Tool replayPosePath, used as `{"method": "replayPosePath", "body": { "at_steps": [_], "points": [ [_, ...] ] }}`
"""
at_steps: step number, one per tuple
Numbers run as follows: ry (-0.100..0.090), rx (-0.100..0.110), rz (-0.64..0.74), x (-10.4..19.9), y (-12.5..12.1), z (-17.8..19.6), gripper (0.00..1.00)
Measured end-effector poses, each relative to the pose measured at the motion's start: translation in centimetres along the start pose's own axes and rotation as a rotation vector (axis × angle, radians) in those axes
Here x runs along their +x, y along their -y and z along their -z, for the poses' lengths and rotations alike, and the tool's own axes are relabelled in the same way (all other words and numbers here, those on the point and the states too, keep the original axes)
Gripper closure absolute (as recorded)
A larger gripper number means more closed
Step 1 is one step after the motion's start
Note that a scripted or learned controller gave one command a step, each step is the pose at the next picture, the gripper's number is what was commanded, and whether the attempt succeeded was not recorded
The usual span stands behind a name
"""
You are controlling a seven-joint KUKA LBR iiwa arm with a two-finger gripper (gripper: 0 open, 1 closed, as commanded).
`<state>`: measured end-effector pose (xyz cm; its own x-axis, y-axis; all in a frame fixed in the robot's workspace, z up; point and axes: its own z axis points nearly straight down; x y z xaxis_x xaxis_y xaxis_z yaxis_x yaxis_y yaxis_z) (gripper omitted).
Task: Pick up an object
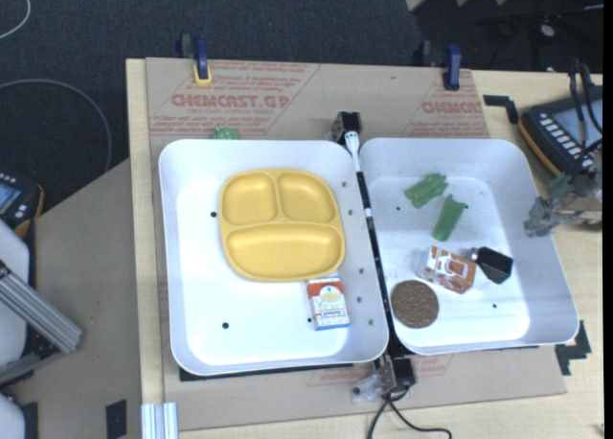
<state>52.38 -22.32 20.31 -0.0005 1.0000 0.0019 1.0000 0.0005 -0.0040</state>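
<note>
The right bin (517,164) holds two green pieces (424,188) (448,218), an orange-and-white packet (450,269), a small black object (494,263) and a brown round disc (415,302). In the left bin (187,265) lie a yellow divided plate (283,223) and a small red-and-white carton (328,303) near the front rim. My gripper (541,219) hangs at the right bin's right rim, well to the right of the green pieces and above the black object. It touches none of the objects.
A cardboard sheet (287,92) clamped at the back lies under both bins. A black cable fitting (349,126) sits between the bins at the back. A handheld pendant (560,135) rests at the far right.
</note>
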Motion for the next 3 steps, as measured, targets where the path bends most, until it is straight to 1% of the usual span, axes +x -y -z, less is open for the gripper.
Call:
{"method": "replayPosePath", "body": {
  "at_steps": [1, 2, 3],
  "points": [
    [0.001, -0.001, 0.001, 0.0, -1.5, -2.2, 1.00],
    [0.004, -0.006, 0.001, -0.1, -3.0, -3.3, 1.00],
    [0.004, -0.008, 0.001, -0.1, -5.8, -4.2, 1.00]
  ]
}}
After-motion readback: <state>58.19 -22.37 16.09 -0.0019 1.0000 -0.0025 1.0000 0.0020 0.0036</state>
